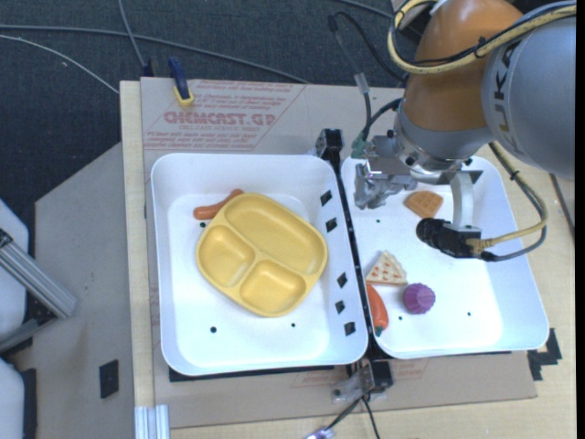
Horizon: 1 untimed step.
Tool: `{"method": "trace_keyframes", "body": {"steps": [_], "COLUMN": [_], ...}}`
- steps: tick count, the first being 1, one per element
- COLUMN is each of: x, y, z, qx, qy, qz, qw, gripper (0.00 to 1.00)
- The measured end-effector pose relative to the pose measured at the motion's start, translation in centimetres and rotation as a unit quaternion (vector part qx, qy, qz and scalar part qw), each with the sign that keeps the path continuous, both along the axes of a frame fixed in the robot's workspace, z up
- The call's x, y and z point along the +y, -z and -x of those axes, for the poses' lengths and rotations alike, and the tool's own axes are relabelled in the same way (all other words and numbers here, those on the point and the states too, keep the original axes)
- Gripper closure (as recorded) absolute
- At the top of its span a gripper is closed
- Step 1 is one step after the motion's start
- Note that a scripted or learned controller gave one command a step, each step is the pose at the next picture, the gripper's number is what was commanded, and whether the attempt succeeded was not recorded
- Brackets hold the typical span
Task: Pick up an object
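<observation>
My gripper (373,188) hangs over the upper left corner of the right bin (512,327), close to the divider between the two bins. I can't tell how the jaws stand; the metal parts blur together from this slanted view, and I see nothing between them. It sits low over bare bin floor, so I judge it's either lining up a descent or off target.

Candidates for the pick, all in the right bin: an orange-brown flat piece (423,203) just beside the gripper on its right, a waffle-like wedge (388,270) nearer the front, a purple round piece (419,297) beside it, and a carrot-like piece (378,308) lying along the divider. The flat piece is closest, likely the target.

The left bin (174,327) holds a yellow divided plate (262,253), tilted, covering most of an orange sausage-like piece (212,208) poking out at its upper left.

Both bins rest on a cardboard-brown board (228,117) with red print, a blue clip (181,80) at its back edge. Dark carpet (73,80) behind, cables (128,26) trailing across it. A black cylinder (448,237) on a yellow cable hangs off the arm over the right bin.
</observation>
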<state>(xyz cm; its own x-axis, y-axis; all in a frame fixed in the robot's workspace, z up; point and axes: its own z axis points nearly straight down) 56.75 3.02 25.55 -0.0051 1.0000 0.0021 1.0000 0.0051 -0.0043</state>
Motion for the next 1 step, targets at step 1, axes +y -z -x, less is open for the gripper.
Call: {"method": "trace_keyframes", "body": {"steps": [1], "x": [5.55], "y": [-0.03], "z": [1.52], "qx": [0.0], "qy": [-0.001], "qz": [-0.0004], "qw": [1.0], "gripper": [1.0]}}
